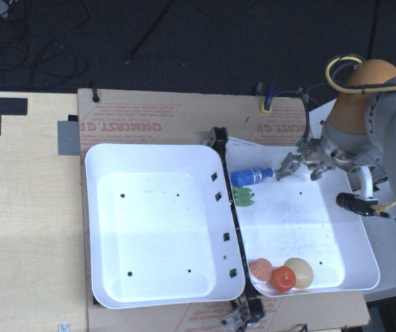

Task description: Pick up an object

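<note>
In the right bin (350, 254), a blue bottle (250, 177) lies on its side near the far left corner, with a small green object (243, 198) just below it. At the near edge lie a pink object (259, 269), a red ball (283, 278) and a beige ball (299, 271), close together. My gripper (289, 166) hangs over the far part of the right bin, just right of the bottle's cap. Its fingers look spread with nothing between them.
The left bin (156, 220) sits beside the right one, with a black divider (229, 220) between them. Cardboard (149, 120) lies under both bins. The arm's grey and orange body (364, 116) fills the right side.
</note>
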Robot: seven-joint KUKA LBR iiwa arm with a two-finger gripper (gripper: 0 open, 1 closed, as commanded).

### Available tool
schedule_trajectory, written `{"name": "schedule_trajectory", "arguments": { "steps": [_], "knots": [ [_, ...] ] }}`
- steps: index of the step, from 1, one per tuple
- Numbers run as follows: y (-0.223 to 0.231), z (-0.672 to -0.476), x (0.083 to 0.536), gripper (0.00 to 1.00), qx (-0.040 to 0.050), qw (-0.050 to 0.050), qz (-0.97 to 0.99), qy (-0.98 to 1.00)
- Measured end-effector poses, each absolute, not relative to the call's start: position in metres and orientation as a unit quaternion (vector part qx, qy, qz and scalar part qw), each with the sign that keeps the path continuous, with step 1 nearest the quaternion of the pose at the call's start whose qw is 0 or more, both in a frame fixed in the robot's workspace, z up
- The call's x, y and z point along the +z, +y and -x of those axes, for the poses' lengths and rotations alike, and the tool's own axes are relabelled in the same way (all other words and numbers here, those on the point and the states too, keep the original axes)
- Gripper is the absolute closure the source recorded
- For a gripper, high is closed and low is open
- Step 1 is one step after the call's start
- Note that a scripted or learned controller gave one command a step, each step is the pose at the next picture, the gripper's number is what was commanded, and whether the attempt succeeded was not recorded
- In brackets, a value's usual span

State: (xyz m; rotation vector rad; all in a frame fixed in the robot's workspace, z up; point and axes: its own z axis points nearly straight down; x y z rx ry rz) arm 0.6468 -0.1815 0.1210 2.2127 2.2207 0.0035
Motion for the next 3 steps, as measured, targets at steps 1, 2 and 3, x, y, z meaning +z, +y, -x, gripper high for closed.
{"name": "schedule_trajectory", "arguments": {
  "steps": [1,2,3],
  "knots": [
    [-0.101,-0.565,0.085,0.0,-0.0021,-0.006,-0.705,0.709],
    [-0.096,-0.537,0.18,0.0,0.0009,0.0,-0.707,0.707],
    [-0.125,-0.614,0.163,0.0,0.0003,0.002,-0.706,0.708]
  ]
}}
